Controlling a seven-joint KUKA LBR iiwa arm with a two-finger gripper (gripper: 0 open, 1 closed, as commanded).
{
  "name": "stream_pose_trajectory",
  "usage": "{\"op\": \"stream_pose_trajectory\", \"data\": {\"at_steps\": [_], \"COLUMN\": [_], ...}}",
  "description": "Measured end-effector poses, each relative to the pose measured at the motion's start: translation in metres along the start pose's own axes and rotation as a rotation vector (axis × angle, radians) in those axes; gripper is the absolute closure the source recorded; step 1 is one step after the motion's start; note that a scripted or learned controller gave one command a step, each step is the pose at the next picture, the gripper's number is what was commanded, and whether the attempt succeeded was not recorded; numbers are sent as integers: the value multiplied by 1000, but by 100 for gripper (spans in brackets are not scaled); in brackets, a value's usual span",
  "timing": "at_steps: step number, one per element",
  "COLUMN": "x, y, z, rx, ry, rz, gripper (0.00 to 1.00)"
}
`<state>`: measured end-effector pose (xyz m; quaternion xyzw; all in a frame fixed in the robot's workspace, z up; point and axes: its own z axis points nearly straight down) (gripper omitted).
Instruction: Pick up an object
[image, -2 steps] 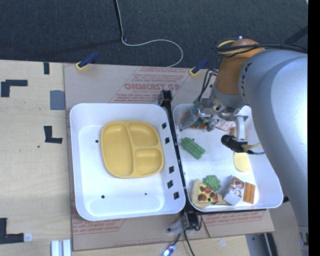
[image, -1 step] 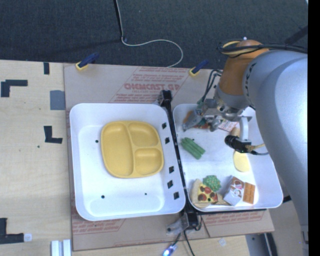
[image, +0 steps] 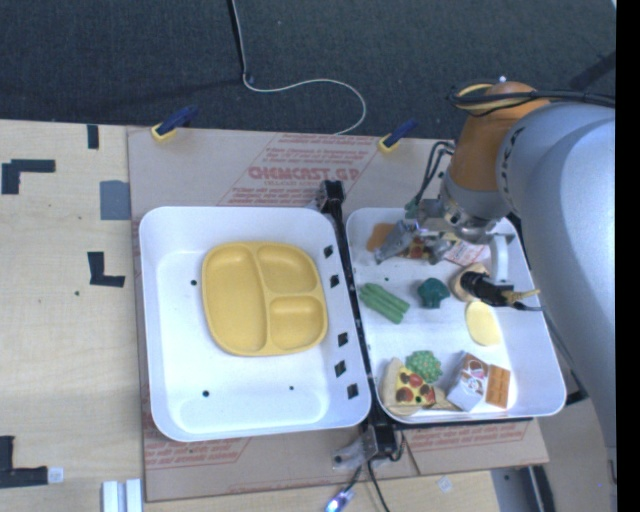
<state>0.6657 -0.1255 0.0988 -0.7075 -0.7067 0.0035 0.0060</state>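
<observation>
Red print on the cardboard sheet (image: 300, 165) is too blurred to read
</observation>
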Motion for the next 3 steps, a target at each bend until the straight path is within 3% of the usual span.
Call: {"op": "stream_pose_trajectory", "data": {"at_steps": [1,2,3], "x": [-18,-29,-28], "y": [-1,-76,-72], "z": [6,16,4], "rx": [5,-7,-15], "ry": [3,-3,-4], "rz": [1,1,-1], "gripper": [0,0,100]}}
